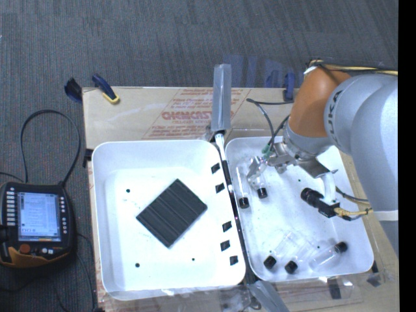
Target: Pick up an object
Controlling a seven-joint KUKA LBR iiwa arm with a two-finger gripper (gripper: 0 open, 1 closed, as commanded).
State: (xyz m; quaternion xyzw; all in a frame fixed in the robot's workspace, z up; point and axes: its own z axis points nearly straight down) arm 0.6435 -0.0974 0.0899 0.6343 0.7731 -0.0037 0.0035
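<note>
Two white bins are seen side by side on the worktop; the left bin holds a dark ribbed pad, lying flat near its middle with its corners turned diagonally to the walls and bare floor on every side; the right bin holds several clear vials with black caps. The arm is seen entering from the right, the gripper lowered into the upper left part of the right bin, near the wall between the bins; the jaws appear parted, with nothing seen held between them. One vial lies just below the gripper beside the dividing wall, long axis nearly along that wall, cap toward the near edge; a second lies just right of it; whether either is touched cannot be told. Further vials are clustered by the near wall, caps toward the near edge, the bodies almost lost against the white floor; bare floor is left in the bin's middle. A pendant rests on the floor at left.
</note>
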